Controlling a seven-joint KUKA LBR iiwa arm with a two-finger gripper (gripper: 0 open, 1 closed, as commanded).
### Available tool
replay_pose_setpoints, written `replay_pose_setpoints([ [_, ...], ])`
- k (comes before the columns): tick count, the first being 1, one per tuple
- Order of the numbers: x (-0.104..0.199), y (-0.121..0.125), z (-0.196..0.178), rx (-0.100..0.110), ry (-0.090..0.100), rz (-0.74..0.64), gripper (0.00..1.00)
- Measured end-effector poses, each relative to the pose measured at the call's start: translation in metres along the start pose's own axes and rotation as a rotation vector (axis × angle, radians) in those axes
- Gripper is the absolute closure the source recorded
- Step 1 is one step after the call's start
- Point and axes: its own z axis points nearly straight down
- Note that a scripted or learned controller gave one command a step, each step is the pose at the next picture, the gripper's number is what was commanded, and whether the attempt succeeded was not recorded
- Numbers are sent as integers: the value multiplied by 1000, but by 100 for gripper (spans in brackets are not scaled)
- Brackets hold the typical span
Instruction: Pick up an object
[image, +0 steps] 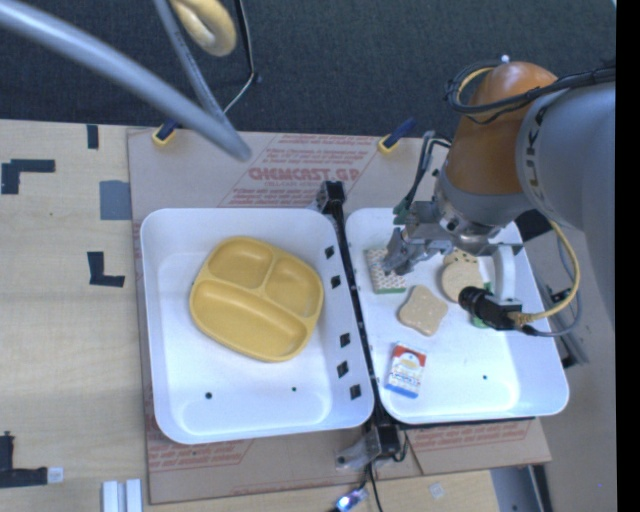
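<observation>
My gripper (397, 262) hangs over the right bin (540, 395), near its left wall. Its dark fingers reach down onto a pale green patterned pad (381, 272) lying flat beside the divider. Just below the gripper lies a tan, bread-like slice (423, 310). A round pale disc (459, 272) sits to the right, partly hidden by the wrist. A small red, white and blue packet (406, 369) lies nearer the bin's front. Nothing is lifted off the bin floor.
The left bin (165, 400) holds a yellow divided tray (258, 297), tilted. A black ridge with clips (343, 300) separates the two bins. The grey arm with its orange band (500, 110) covers the right bin's back corner.
</observation>
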Motion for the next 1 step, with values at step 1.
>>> replay_pose_setpoints([
  [1, 50, -15, 9, 1, 0, -1, 100],
])
